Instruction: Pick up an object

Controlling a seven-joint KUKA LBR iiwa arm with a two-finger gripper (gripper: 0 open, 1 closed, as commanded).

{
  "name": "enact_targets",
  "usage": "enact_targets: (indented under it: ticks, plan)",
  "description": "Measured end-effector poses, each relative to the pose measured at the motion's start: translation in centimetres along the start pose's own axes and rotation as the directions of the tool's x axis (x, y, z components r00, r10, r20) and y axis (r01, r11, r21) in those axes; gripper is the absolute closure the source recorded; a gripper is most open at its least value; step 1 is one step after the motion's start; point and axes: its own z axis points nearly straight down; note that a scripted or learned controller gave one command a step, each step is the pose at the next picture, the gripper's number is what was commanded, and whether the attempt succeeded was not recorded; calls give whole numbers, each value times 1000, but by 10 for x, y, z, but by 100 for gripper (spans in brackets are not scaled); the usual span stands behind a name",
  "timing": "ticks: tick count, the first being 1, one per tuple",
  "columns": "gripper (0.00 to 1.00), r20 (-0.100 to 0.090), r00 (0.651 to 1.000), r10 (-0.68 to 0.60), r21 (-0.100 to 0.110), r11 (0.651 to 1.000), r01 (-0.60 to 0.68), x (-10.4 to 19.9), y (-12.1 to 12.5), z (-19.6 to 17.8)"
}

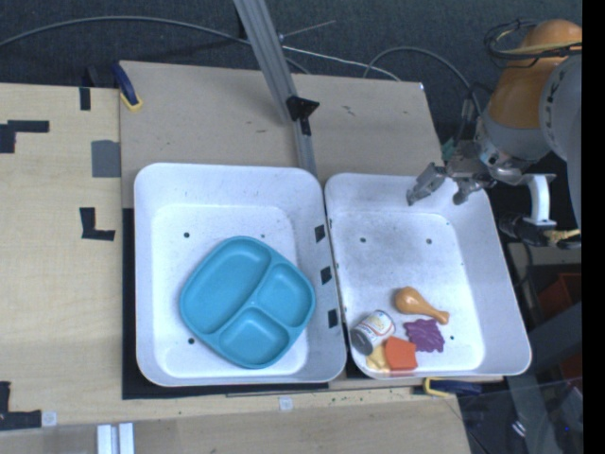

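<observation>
The robot's two-finger gripper point(442, 190) hangs over the far right corner of the right-hand shallow white bin point(473, 253), its two dark fingers spread apart with nothing between them. Behind it the grey arm with its orange band point(525, 88) reaches in from the right. The objects to pick lie well apart from the gripper, clustered in the near corner of the same bin: a tan toy chicken drumstick point(419, 303), a purple plastic bunch of grapes point(425, 333) just beside it, an orange block point(401, 355) touching a small yellow piece point(378, 358), and a small white and brown can point(372, 328) lying on its side. The can's label is too small to read. The left-hand shallow white bin point(156, 253) holds a blue plastic divided plate with three compartments point(247, 301), tilted at an angle. Both bins sit on a pale wooden bench point(57, 253) marked with black tape. A grey metal pole point(269, 55) slants over the bench's far side.
</observation>
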Motion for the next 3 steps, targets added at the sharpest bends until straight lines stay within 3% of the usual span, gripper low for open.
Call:
enact_targets:
  ticks: [2, 3]
  plan:
    - [0, 2, 1000, 0, -6, 1000, 0, 9, -6, 90]
    - [100, 1, 1000, -2, -6, 1000, 2, 10, -6, 79]
